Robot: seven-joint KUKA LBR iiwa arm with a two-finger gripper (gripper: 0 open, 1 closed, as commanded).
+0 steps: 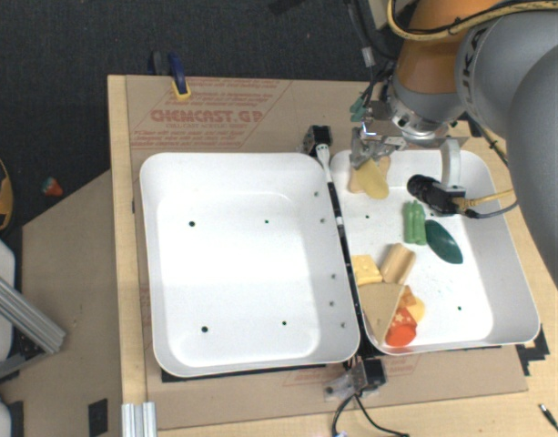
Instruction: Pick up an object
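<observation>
Camera view puts the jaws (370, 153) at the far end of the right bin (511, 276), and you can see a pale yellow wedge (370, 182) hanging right beneath them. Its top edge seems to sit between the fingers, so you may judge them closed on it, though the contact itself is small and partly hidden. The wedge looks like a light, stiff toy piece, smooth and a little slippery; a narrow pinch on the thin upper edge could let it swing or slide, so you would do better taking it across the thicker body. It is cream-yellow, flat-sided, broader at the bottom. Nearer the camera from the jaws lie a green stick (413, 222), a dark green leaf shape (443, 241), a tan block (398, 264) and a red-orange piece (402, 326).
</observation>
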